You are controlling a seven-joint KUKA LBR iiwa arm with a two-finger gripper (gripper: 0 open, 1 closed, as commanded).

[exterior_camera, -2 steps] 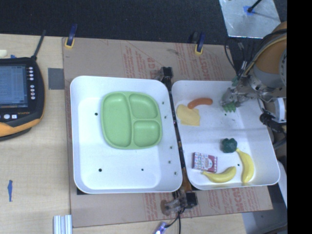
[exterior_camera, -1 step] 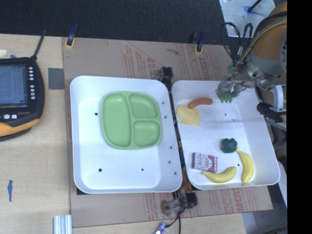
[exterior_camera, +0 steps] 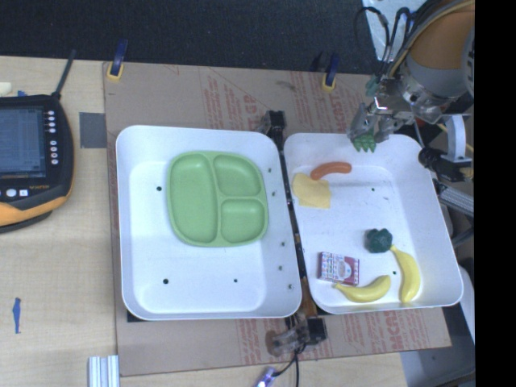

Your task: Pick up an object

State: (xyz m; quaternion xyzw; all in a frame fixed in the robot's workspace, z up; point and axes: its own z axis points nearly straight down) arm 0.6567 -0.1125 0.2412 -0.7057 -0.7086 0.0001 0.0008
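My gripper [exterior_camera: 365,139] hangs over the far edge of the right bin [exterior_camera: 435,208], near its back left part. A small green object [exterior_camera: 365,143] shows between its fingertips, and the gripper is shut on it. In the right bin lie an orange sausage [exterior_camera: 331,168], a yellow cheese slice [exterior_camera: 311,191], a dark green lump [exterior_camera: 377,239], a red and white packet [exterior_camera: 337,268] and two bananas [exterior_camera: 364,289] [exterior_camera: 407,274] at the front.
The left bin [exterior_camera: 145,264] holds a green divided plate [exterior_camera: 217,197]. A teach pendant [exterior_camera: 32,160] lies on the bench at the far left. Clamps [exterior_camera: 327,69] hold the cardboard at the back edge.
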